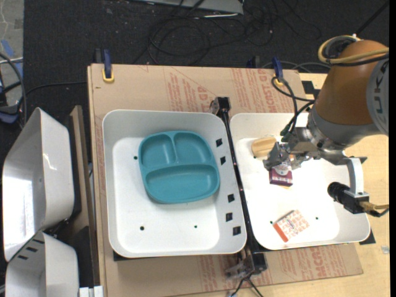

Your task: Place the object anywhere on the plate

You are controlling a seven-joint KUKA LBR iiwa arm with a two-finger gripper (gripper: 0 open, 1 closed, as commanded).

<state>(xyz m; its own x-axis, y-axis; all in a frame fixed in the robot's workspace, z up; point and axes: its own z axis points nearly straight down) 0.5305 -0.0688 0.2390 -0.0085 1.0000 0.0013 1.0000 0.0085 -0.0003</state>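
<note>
A teal plate (pixel 179 167) with three compartments lies in the left bin (pixel 124 228). In the right bin (pixel 322 228) my gripper (pixel 279 160) hangs low over a small purple packet (pixel 281 177), right at its top edge. The view does not reveal whether the packet is gripped. A tan block (pixel 263 146) rests just left of the gripper, near the bin's back left. An orange-and-white packet (pixel 291 224) lies toward the front of the same bin.
The arm's orange and grey body (pixel 349 98) covers the back right of the right bin. A black fitting (pixel 343 195) on a white bracket sits at that bin's right side. A white tub (pixel 34 172) stands off the bench to the left.
</note>
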